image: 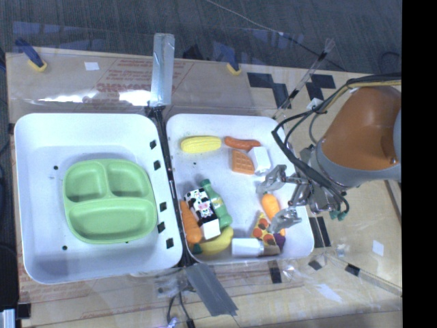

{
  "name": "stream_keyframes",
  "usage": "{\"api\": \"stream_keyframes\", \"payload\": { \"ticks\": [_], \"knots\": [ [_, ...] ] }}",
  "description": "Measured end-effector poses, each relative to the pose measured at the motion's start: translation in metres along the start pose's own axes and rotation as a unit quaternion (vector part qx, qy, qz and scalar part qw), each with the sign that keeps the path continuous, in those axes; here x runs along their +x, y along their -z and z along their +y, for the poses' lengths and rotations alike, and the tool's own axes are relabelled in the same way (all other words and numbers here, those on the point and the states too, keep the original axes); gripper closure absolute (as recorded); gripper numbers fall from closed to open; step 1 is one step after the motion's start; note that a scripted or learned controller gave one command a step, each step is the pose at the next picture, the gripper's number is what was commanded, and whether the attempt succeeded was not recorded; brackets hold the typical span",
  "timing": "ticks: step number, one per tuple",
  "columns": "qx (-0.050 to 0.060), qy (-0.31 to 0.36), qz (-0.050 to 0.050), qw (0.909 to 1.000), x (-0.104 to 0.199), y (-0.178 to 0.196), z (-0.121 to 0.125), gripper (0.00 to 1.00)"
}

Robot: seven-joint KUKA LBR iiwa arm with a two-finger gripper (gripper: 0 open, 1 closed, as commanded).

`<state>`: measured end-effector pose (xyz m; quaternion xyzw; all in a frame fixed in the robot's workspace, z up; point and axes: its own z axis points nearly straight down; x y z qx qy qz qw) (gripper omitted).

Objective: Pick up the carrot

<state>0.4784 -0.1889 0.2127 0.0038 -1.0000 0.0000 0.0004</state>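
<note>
I see the gripper [278, 198] low over the right bin [225, 123], near its right wall. Its two fingers stand spread apart, one above and one below the carrot [271, 206], which lies between them on the bin floor. I cannot tell whether either finger touches it. A second orange piece [190, 224] lies by the left wall. The green plate [107, 200] sits in the left bin [82, 125].

The green divided plate [108, 200] looks like smooth, faintly glossy plastic; the white bins [41, 251] look matt.
</note>
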Motion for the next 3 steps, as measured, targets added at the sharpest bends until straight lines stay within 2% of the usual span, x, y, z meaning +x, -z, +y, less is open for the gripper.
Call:
{"api": "stream_keyframes", "payload": {
  "ticks": [1, 2, 3],
  "knots": [
    [0.001, -0.031, -0.003, 0.9995, -0.028, -0.12, -0.011, 0.0],
    [0.001, -0.026, -0.003, 0.9997, -0.03, -0.109, -0.008, 1.0],
    [-0.001, -0.232, -0.003, 0.9727, -0.046, -0.042, 0.035, 1.0]
  ]
}}
